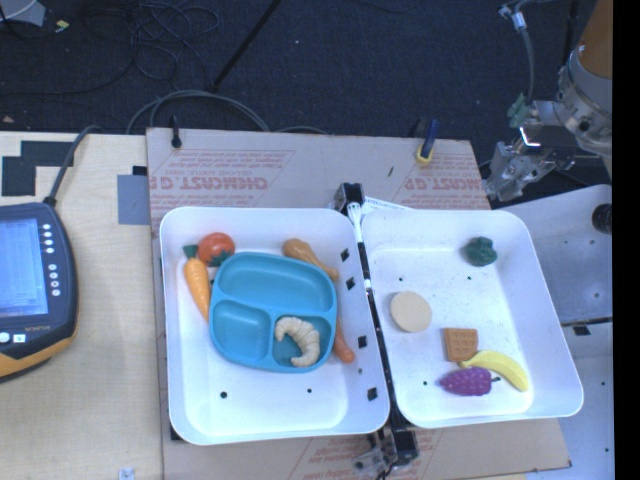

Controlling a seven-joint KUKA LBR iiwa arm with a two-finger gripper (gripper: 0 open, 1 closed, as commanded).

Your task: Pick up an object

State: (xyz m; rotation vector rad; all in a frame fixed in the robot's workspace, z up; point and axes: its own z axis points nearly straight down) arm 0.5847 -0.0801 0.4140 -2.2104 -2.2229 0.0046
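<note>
**The arm's look, up in the right corner**

Pretty standard KUKA look here: an orange band (pixel 598 28) on top, then a ribbed, light grey metal wrist (pixel 585 103) under it. A thin grey cable (pixel 528 38) loops down the side from a small bracket. The end effector (pixel 515 163) is a cluttered, shiny silver-and-black cluster, too small to make out details.

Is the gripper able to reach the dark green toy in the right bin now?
Probably yes. The gripper hangs outside the right white bin, beyond its far right corner, and the dark green toy lies alone near that corner, with nothing over or beside it.
</note>
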